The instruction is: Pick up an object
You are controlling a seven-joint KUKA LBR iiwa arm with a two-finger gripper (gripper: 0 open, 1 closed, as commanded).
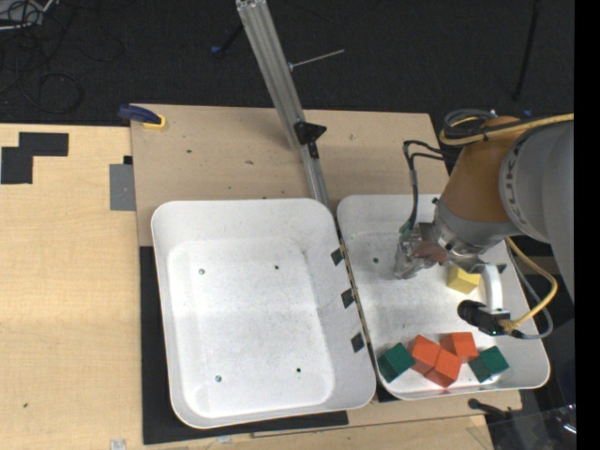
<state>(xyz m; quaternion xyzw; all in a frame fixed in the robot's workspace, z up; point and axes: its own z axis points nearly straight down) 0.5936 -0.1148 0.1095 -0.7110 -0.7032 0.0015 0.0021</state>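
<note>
Camera view: fingers (410,262) low over the right bin (384,216), can't tell if open or closed; yellow block (463,279) just right of them looks like a light, rigid cube, likely easiest pinched across two flat opposite faces.

You are looking down on a pale wooden counter (234,148) with a lighter wood surface (56,279) adjoining its left edge, marked with black (33,153) and grey patches (120,186). Beyond the counter's far edge lies dark carpeted floor (141,45) with loose cables (28,12). A slanted aluminium rail (277,73) rises from the counter's far middle.
</note>
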